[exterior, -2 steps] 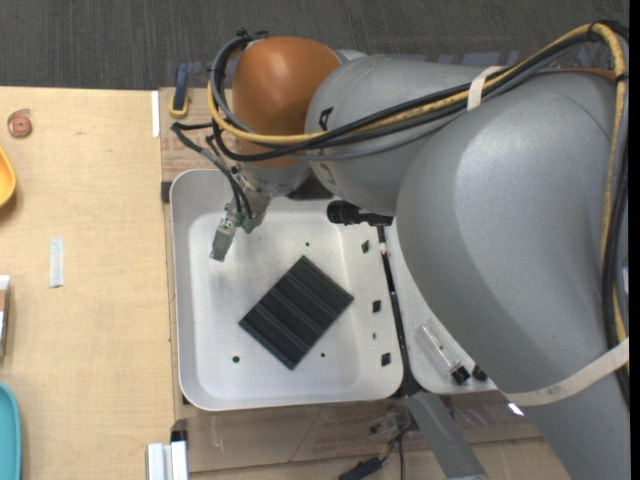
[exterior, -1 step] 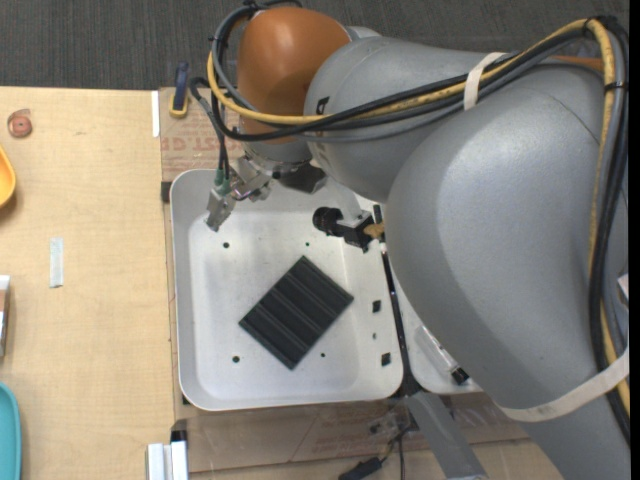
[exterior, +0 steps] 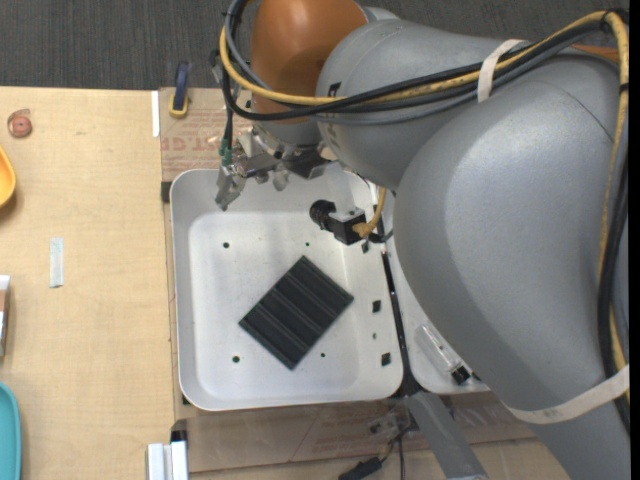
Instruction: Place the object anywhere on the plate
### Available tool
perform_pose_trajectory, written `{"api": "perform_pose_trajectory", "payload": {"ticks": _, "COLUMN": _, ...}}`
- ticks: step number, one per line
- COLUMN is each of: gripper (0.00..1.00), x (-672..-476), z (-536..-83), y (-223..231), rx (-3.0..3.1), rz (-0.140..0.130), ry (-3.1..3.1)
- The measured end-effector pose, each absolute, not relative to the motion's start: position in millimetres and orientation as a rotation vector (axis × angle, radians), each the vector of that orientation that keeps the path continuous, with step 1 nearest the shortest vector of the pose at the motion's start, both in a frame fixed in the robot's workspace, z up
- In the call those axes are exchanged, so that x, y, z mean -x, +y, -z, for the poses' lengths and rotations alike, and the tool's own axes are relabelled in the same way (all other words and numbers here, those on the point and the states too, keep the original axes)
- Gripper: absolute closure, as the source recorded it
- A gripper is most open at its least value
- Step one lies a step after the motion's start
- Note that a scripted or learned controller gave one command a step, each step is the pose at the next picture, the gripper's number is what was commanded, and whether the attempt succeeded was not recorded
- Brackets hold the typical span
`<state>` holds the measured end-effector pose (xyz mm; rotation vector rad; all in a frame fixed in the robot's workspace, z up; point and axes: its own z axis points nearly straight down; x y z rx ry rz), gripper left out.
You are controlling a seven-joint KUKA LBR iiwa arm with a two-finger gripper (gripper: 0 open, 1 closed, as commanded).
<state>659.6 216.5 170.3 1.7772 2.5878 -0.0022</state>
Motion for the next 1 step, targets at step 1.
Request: {"api": "perform_pose_trajectory", "payload": {"ticks": 1, "gripper": 0.0, "x": -659.9, "z": -202.2, "y": 212.6, "rx": -0.933, "rz": 0.0, "ry": 2.996}}
